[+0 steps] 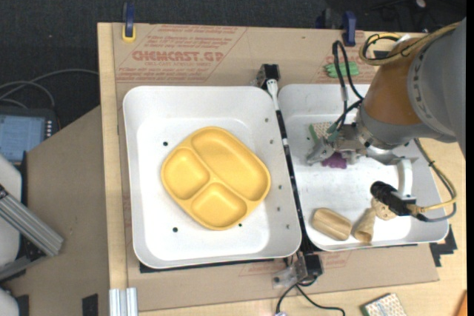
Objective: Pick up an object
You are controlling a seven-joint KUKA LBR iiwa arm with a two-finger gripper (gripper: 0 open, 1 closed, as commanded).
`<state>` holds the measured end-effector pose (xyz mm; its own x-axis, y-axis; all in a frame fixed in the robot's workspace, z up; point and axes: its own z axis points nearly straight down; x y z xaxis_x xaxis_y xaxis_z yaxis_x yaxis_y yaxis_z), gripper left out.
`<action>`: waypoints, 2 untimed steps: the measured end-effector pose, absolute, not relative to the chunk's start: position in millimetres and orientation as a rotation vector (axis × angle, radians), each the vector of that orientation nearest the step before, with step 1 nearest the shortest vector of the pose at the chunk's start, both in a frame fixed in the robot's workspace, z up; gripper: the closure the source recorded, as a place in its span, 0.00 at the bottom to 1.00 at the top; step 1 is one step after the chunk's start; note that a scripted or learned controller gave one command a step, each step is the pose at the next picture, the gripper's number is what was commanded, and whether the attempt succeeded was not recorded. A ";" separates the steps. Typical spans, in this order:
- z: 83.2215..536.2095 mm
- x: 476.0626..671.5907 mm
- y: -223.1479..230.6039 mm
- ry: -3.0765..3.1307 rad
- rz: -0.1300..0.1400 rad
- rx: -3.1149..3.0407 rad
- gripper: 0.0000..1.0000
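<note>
My gripper [324, 152] is low in the right bin [348, 192], near its upper left part, with the grey arm reaching in from the right. A small purple thing [338, 160] lies right at the gripper's tip, partly covered by it. Whether it is touching or held I cannot tell. A small green and dark piece [317, 133] sits just above the gripper. Two tan wooden pieces lie near the bin's front edge: a rounded block [329, 223] and a smaller angled piece [364, 226].
The left bin [148, 159] holds a yellow divided plate [215, 177] at its middle. A black divider rail [285, 159] runs between the bins. Cardboard [185, 55] lies behind the bins, with a green clip [342, 70] at the back right.
</note>
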<state>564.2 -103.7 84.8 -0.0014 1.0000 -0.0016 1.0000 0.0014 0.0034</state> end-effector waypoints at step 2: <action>211.2 559.7 -180.4 2.212 0.011 2.205 0.00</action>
<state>559.7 -180.4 211.2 -0.0032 1.0000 -0.0077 0.9998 0.0033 0.0176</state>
